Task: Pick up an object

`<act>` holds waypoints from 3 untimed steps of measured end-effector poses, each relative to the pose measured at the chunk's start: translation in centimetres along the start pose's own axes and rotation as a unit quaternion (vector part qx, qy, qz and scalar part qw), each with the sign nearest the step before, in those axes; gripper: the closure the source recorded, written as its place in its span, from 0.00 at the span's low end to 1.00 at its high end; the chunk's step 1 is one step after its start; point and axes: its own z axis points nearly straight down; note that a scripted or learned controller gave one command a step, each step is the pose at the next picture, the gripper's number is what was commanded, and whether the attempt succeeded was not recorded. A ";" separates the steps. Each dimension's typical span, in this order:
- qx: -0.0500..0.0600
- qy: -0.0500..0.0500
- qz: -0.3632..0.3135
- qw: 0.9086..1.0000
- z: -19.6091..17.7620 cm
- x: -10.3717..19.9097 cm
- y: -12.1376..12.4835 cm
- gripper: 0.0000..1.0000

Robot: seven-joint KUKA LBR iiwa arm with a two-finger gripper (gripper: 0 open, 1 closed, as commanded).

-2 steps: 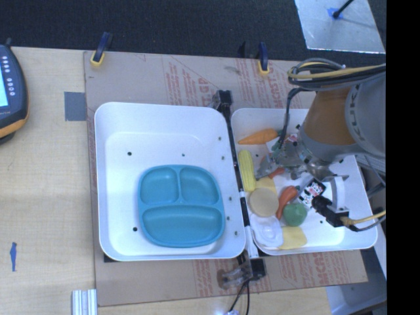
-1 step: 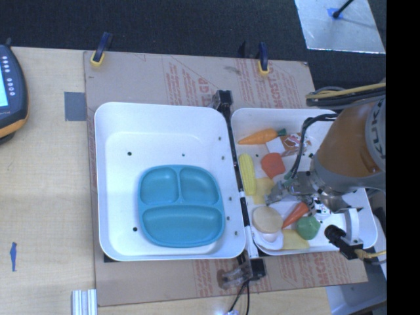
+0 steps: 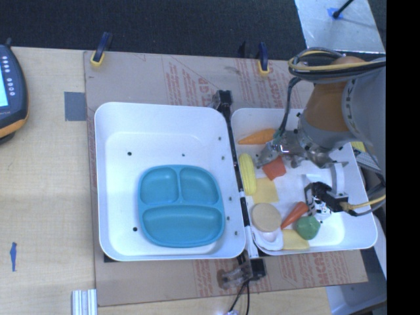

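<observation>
The right bin (image 3: 354, 238) holds several toy foods. An orange carrot (image 3: 257, 136) lies at its back left, and a yellow corn cob (image 3: 247, 172) runs along the left wall. A red block (image 3: 275, 168) sits beside a pale yellow slice (image 3: 266, 190), with a tan round piece (image 3: 266, 216) in front of them. A second carrot (image 3: 294, 214), a green piece (image 3: 307, 228) and a yellow piece (image 3: 295, 241) lie near the front. My gripper (image 3: 275, 152) hangs low over the bin's back half, just behind and touching or almost touching the red block.
The left bin (image 3: 118, 130) holds a blue divided plate (image 3: 181, 205). A black divider with clamps (image 3: 231, 149) runs between the bins. The grey arm with its orange band (image 3: 331, 107) covers the right bin's back right corner. A black cable fitting (image 3: 323, 199) hangs over the bin's right side.
</observation>
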 end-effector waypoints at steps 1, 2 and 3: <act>0.006 0.001 0.002 1.000 0.3 -0.9 -4.1 0.00; 0.030 0.002 0.006 1.000 0.5 0.9 4.4 0.00; 0.008 0.001 0.003 1.000 0.3 0.3 -3.5 0.00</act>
